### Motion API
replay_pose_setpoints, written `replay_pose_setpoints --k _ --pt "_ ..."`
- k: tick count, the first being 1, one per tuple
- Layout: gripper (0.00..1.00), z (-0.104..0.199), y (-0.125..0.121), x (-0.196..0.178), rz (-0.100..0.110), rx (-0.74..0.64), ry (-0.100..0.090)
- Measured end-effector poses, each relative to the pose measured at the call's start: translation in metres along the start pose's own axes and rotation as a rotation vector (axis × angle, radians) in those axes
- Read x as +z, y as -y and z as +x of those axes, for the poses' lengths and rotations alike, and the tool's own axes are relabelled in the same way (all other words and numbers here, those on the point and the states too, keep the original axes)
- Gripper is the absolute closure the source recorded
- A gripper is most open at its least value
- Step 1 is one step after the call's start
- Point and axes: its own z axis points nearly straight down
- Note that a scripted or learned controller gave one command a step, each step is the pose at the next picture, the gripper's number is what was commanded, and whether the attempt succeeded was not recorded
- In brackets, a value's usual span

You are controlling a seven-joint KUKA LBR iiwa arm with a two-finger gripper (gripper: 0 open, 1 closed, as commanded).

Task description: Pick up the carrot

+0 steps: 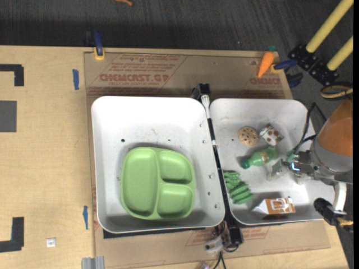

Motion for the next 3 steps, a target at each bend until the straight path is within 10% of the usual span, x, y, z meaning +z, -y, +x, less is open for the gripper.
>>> replay_pose_setpoints --k 1,2,3 --pt "0.0 0.025 0.02 -0.017 0.01 0.197 0.004" --pt "0.0 -0.014 0.01 0.0 0.01 -0.007 -0.005" --pt "0.0 0.031 0.019 -0.001 -0.005 0.427 0.01"
